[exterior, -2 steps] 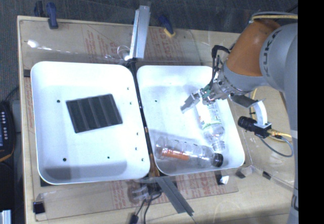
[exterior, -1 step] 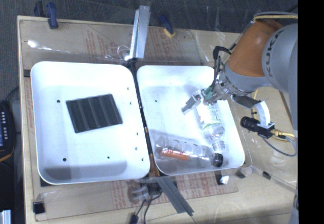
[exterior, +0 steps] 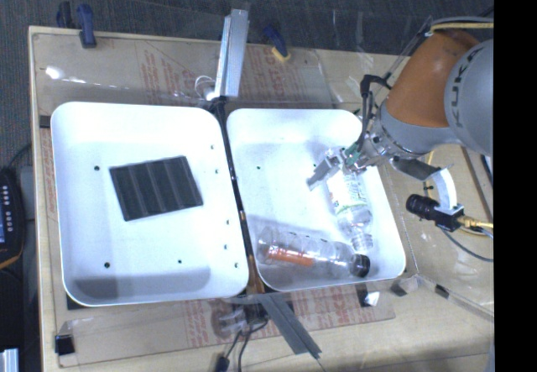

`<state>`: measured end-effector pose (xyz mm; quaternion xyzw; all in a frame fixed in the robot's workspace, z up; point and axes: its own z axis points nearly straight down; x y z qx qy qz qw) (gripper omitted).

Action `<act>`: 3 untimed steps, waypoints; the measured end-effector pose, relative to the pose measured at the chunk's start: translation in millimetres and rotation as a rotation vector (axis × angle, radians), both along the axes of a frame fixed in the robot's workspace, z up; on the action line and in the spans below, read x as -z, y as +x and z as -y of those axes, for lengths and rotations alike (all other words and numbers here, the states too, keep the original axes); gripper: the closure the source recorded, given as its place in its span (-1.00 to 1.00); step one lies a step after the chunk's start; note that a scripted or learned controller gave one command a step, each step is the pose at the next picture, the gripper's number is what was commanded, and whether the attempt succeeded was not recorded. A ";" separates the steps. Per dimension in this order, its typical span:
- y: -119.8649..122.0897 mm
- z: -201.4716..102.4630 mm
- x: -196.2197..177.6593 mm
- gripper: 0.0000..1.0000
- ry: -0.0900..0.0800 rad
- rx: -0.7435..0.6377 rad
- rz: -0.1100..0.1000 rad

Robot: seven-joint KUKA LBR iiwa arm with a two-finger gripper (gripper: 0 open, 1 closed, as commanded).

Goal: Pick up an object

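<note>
White right bin (exterior: 277,131) holds a clear, crinkled bottle (exterior: 350,204) beneath the released tool (exterior: 329,169).

Materials near your pincer (exterior: 336,165)

Beside it you see two clear glossy plastic bottles (exterior: 351,204); far left, a matt ribbed dark pad (exterior: 156,186); smooth white bins (exterior: 84,123).

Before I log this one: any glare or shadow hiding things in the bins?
Camera view: even light, soft shadow along the left bin's near wall; the clear bottles in the right bin blend into the white floor, edges faint; gripper slightly soft.
</note>
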<state>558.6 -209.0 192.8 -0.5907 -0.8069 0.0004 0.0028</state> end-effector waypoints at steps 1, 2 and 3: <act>0.3 -0.7 26.4 -1.00 -0.001 -0.042 0.001; 1.3 -1.2 15.9 1.00 -0.001 -0.046 0.001; 31.5 -80.8 -33.1 1.00 -0.003 -0.221 0.006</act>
